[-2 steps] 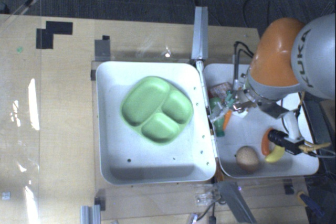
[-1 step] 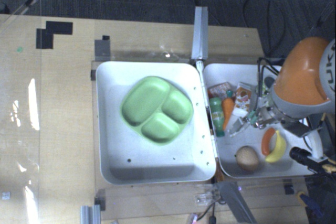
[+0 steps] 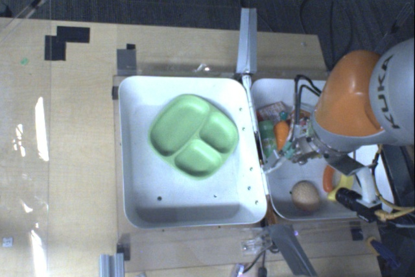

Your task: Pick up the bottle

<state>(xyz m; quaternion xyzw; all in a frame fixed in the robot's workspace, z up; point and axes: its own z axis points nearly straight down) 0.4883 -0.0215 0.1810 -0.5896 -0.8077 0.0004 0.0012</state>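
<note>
From my feed the arm [image 3: 353, 104] covers much of the right bin [image 3: 285, 204], hiding the gripper's [image 3: 292, 151] fingers. The bottle [image 3: 266, 133] is too small and cluttered to pick out clearly. An orange item [image 3: 329, 178] pokes out, mostly hidden.

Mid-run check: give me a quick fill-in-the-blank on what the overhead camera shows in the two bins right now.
1. The green sectioned plate lies in the ____ bin.
2. The arm is over the ____ bin.
3. The band above the arm's wrist is ____.
4. The brown ball lies near the right bin's ____ edge.

Missing words: left; right; orange; front
</note>
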